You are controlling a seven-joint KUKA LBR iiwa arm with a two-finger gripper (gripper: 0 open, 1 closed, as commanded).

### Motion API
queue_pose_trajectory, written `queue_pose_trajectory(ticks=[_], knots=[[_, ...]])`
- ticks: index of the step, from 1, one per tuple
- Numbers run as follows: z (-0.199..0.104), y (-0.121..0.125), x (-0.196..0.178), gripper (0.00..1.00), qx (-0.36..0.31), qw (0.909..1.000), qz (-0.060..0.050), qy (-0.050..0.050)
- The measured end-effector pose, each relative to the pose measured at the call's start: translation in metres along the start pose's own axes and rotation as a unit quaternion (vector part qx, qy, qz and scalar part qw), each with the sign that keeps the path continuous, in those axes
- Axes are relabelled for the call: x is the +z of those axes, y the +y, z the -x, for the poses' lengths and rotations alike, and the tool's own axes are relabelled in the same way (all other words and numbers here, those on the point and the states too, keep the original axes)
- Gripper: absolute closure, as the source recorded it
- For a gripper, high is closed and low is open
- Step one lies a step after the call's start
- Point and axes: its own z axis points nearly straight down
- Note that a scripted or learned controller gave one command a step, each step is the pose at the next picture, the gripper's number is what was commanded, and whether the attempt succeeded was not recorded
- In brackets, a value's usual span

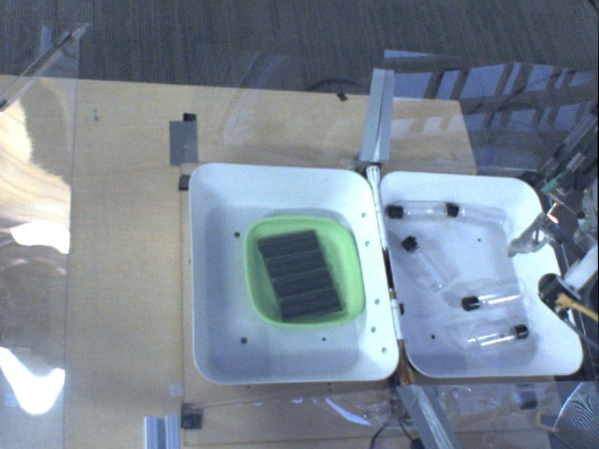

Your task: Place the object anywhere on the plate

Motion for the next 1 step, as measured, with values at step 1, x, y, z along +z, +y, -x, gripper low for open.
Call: queue_pose_trajectory(ticks=[1], knots=[[0.0065,0.005,-0.0123,0.0,0.025,0.9997,0.0,-0.001]])
